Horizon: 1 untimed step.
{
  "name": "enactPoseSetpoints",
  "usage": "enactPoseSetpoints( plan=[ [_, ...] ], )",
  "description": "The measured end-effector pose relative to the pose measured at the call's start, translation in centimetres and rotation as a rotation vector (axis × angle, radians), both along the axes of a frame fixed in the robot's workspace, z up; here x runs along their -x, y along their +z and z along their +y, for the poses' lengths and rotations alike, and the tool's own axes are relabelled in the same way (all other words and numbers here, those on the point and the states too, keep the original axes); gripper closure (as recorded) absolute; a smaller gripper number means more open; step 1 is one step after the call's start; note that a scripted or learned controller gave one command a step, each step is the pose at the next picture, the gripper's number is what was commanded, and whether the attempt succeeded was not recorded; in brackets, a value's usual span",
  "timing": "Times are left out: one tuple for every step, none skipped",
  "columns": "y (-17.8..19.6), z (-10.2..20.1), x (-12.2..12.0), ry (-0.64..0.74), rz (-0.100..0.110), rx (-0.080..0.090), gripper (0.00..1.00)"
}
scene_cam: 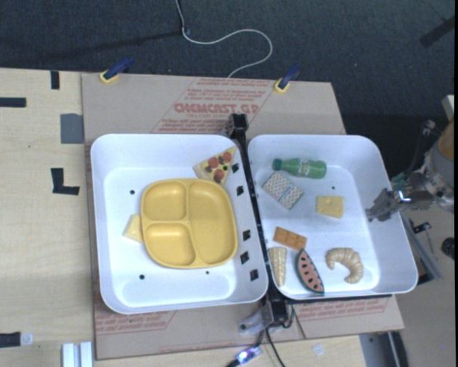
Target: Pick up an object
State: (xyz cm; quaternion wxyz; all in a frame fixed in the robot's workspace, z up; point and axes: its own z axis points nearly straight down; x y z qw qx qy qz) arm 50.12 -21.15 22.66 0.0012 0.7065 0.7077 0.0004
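Observation:
My gripper (384, 204) hovers over the right rim of the right bin (366, 150), with nothing seen in it. Inside that bin lie a green bottle (299, 167), a grey patterned packet (282, 189), a yellow cheese block (330, 206), an orange cracker (289, 238), a cone (278, 266), a watermelon slice (310, 272) and a croissant (345, 264). The cheese block is the nearest object, to the gripper's left.
The left bin (106, 174) holds a yellow divided plate (189, 222), a pizza slice (217, 167) at its back right and a yellow wedge (132, 228) tucked under the plate's left side. Black clips (238, 125) join the bins along the middle.

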Motion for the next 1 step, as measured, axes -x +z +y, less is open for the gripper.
enactPoseSetpoints(
  plan=[
    [0.83, 5.06, -0.39, 0.005, 0.003, -0.003, 1.00]
  ],
)
